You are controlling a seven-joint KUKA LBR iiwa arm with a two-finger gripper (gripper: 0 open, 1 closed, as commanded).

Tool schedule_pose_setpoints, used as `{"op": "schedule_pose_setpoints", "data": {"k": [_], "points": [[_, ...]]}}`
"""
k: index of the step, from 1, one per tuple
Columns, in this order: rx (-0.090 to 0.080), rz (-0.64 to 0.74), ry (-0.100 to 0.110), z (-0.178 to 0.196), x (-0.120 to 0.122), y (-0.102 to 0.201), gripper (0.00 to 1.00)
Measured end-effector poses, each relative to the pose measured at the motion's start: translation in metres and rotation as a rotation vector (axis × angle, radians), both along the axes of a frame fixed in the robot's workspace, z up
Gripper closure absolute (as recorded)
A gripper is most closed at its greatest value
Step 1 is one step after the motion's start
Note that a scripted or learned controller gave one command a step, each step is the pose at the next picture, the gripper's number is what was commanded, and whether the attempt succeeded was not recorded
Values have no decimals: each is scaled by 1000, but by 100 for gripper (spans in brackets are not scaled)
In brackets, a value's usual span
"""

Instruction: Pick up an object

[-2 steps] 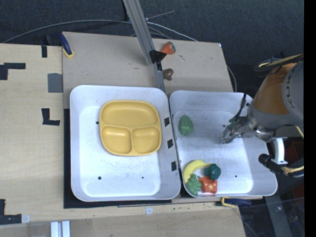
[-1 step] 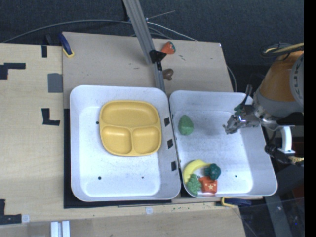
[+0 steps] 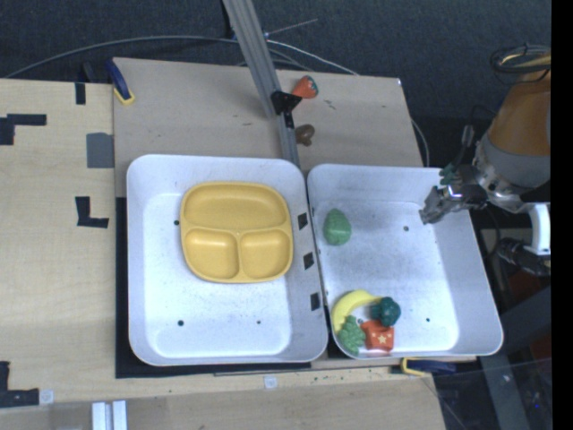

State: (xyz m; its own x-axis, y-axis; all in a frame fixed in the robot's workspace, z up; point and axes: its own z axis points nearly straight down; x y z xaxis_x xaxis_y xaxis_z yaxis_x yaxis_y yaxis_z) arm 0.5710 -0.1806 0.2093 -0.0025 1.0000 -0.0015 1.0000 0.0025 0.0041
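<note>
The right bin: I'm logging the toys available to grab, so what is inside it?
The right bin holds a green toy lying alone near its left wall, and a front-corner cluster: a banana, a dark green piece and a red piece. Anything beneath the cluster is covered.
</note>
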Motion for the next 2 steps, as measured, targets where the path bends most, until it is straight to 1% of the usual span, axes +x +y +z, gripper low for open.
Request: {"op": "schedule_pose_setpoints", "data": {"k": [1,2], "points": [[0,0,-1,53,1,0,100],[3,5,4,54,12,62,100]]}}
